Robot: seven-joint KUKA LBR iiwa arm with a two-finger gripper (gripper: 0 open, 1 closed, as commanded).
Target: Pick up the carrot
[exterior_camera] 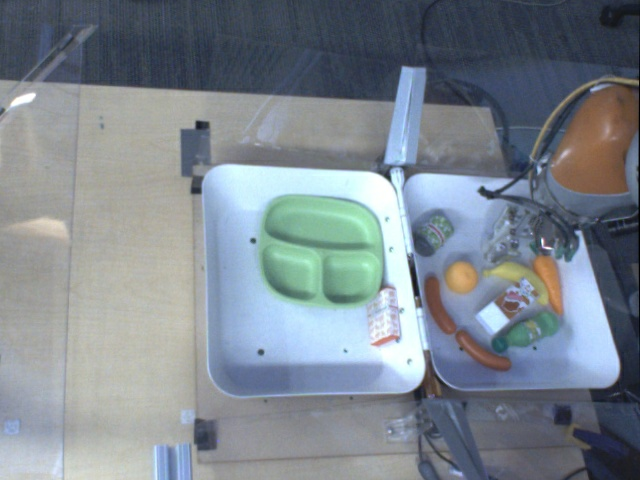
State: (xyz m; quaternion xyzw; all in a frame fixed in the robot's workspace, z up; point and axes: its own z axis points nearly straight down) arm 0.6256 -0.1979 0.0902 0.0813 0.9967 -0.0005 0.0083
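- Two white bins sit side by side; the left bin holds a green divided tray at frame centre and a small red-and-white carton against its lower-right wall, both well apart from the task's thing.
- Moving right, the right bin is crowded: a dark can at upper left, two sausages along the lower left, an orange, a banana, a red-and-white box and a green vegetable.
- Against the right side of that pile lies the carrot, slanted, touching or just beside the banana and the box.
- Risk, as I judge it: with neighbours so tight, a closing grip could catch the banana or box instead, or nudge the carrot away; its tapered, smooth body could also slip out.
- At the upper right of the frame, the gripper hangs just above the carrot's top end, below the orange-banded arm.
- Its tool end is a blur of metal and cable; I cannot tell how it stands, and nothing shows it carrying the carrot.
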